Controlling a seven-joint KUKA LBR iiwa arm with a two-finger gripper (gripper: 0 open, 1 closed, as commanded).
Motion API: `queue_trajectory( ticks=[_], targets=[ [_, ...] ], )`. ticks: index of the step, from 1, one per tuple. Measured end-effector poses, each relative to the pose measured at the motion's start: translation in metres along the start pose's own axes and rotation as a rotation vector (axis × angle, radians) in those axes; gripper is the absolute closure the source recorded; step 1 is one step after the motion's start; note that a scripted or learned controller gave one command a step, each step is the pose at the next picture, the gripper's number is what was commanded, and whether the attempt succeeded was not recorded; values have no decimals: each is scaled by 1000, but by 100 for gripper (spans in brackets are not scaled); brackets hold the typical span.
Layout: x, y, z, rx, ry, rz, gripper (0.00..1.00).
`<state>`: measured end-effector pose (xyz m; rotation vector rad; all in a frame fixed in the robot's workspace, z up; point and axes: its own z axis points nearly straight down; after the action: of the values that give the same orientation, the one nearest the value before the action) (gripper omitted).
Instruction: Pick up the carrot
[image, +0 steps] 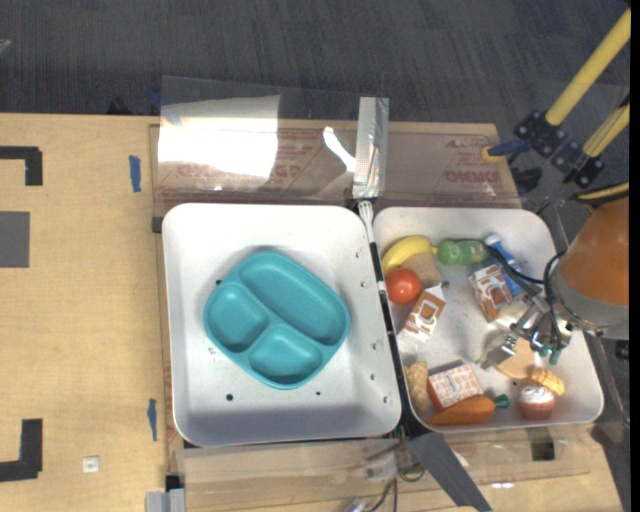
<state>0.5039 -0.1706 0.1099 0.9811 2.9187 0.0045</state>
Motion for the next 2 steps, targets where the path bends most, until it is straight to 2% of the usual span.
queue_trajectory(
  ticks=[1,2],
  targets=[
    [1,-4,0,-6,-2,59,0],
    [21,-8,19,23,42,197,0]
  ],
)
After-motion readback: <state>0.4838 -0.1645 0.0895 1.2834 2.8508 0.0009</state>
